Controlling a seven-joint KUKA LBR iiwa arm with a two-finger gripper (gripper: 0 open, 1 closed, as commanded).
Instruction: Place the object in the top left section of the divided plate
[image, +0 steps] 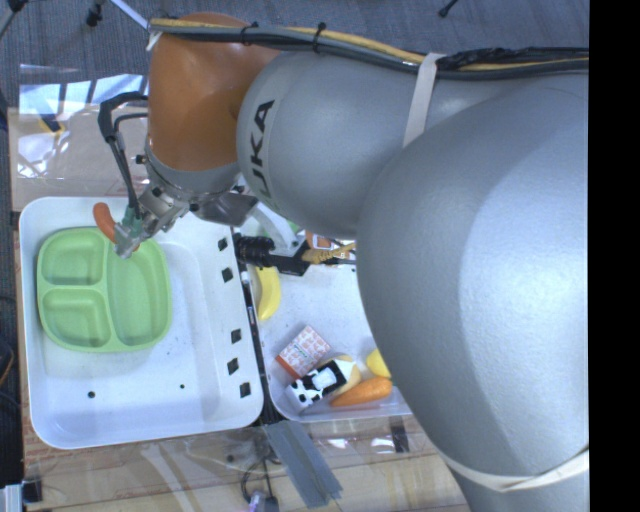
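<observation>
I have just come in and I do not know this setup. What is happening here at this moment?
A grey KUKA arm reaches in over two white bins. Its gripper is low over the top edge of the green divided plate in the left bin. A small orange-red object lies just beyond the plate's rim, beside the gripper. The right bin holds a banana, a carrot and a small box.

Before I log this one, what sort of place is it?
Probably a robot lab bench: a big grey arm reaches over two white bins, with a green divided plate and toy food like a carrot.
</observation>
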